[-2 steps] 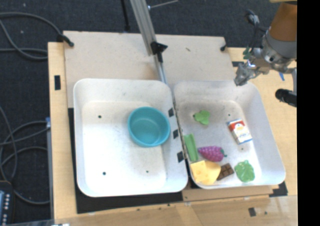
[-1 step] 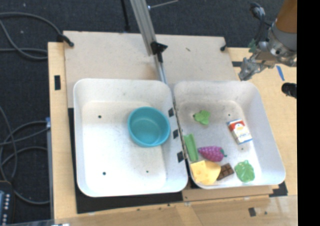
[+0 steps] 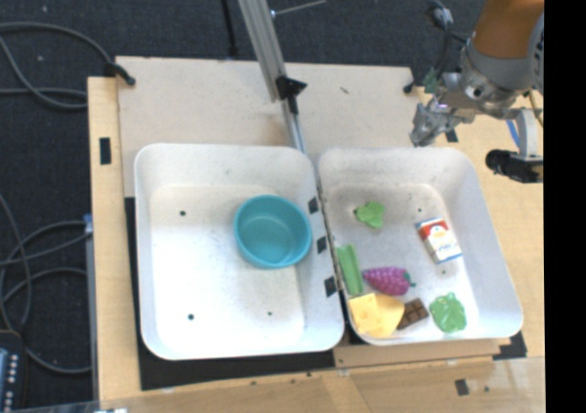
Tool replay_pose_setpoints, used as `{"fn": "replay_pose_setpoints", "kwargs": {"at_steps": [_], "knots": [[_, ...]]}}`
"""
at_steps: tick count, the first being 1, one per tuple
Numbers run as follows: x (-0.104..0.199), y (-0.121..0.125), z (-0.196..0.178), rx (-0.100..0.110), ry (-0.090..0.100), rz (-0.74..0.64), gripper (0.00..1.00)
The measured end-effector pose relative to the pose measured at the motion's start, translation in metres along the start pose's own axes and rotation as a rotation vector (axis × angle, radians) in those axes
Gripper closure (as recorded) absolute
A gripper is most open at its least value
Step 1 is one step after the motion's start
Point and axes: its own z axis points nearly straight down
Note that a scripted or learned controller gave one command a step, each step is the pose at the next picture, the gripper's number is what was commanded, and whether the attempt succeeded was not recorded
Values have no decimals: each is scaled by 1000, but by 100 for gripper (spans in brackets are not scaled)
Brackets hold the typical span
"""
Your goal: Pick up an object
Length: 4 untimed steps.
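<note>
Approach step: gripper (image 3: 428, 130) above right bin (image 3: 490, 219) rim, jaw state unclear. Next: descend toward small carton (image 3: 439, 240) below.

The gripper (image 3: 428, 127) hangs just outside the far rim of the right bin (image 3: 485, 210). Directly below the jaws the bin floor lies open down to a green piece (image 3: 370, 213) and a small carton (image 3: 439, 240). Farther on, purple grapes (image 3: 386, 279), a yellow wedge (image 3: 375, 314), what looks like a brown block (image 3: 415, 313) and a green pepper (image 3: 448, 311) crowd the near wall. Leftward, a slanted metal post (image 3: 265, 36) bars the way toward the left bin (image 3: 183, 310), roomy around its blue bowl (image 3: 272, 231).
</note>
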Motion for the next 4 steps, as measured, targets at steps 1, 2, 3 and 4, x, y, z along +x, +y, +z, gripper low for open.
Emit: {"fn": "replay_pose_setpoints", "kwargs": {"at_steps": [1, 2, 3, 4], "knots": [[50, -6, -7, 0, 1, -4, 100], [97, -6, -10, 1, 1, -4, 100], [143, -9, -10, 2, 1, -4, 100], [190, -19, 8, 3, 0, -3, 100]]}}
